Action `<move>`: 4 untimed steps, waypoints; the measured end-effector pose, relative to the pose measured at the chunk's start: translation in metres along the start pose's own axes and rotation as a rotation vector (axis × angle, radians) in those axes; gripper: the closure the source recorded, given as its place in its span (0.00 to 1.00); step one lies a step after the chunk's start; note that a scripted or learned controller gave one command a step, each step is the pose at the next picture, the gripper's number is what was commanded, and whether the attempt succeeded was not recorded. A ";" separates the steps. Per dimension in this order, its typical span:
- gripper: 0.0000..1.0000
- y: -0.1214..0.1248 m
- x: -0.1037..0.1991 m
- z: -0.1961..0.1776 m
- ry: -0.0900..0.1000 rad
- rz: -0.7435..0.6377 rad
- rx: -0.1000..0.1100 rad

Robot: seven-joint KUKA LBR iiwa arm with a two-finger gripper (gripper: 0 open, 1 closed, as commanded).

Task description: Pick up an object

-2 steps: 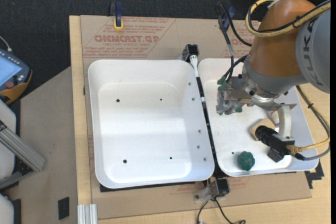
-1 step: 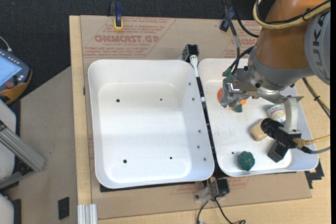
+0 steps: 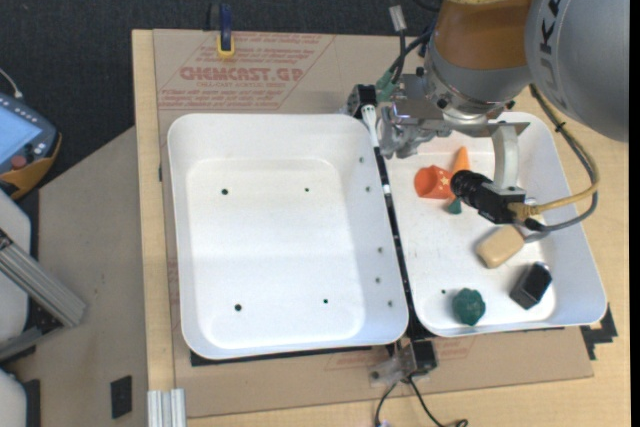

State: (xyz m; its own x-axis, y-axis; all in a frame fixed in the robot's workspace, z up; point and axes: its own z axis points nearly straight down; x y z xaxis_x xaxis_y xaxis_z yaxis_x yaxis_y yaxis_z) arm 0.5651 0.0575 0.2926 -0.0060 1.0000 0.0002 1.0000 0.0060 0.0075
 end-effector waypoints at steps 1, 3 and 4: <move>1.00 -0.056 0.018 -0.143 0.005 0.001 -0.009; 1.00 -0.054 0.018 -0.155 -0.002 0.002 0.002; 1.00 -0.053 0.018 -0.165 -0.002 0.001 -0.001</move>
State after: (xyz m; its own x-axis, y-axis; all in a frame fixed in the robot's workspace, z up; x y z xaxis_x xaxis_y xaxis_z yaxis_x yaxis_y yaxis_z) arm 0.5109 0.0755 0.4570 -0.0046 1.0000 -0.0019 1.0000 0.0046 0.0082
